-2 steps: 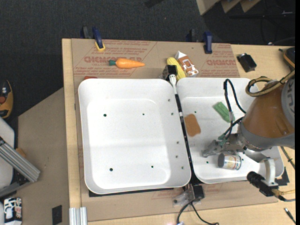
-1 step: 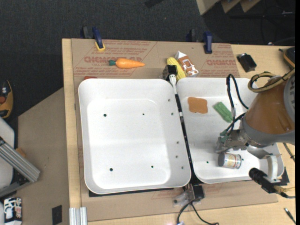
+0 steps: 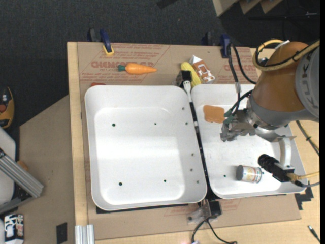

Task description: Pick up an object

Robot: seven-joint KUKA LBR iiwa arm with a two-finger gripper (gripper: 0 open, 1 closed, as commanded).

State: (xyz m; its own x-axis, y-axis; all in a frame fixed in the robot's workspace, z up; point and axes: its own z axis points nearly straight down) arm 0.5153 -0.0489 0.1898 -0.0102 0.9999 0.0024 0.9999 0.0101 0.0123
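Orange-brown flat piece (image 3: 214,114) is seen lying in the far part of the right-hand bin (image 3: 223,161); the gripper (image 3: 231,129) is held low just beside it; whether the gripper is wide or narrow cannot be told; a small can (image 3: 249,174) is laid on its side nearer the bin's front edge.

Bright, even overhead light washes the white left bin (image 3: 137,151) nearly to glare; shadows along its rim are soft and thin. The dark floor (image 3: 51,14) looks dim. Detail is slightly soft.
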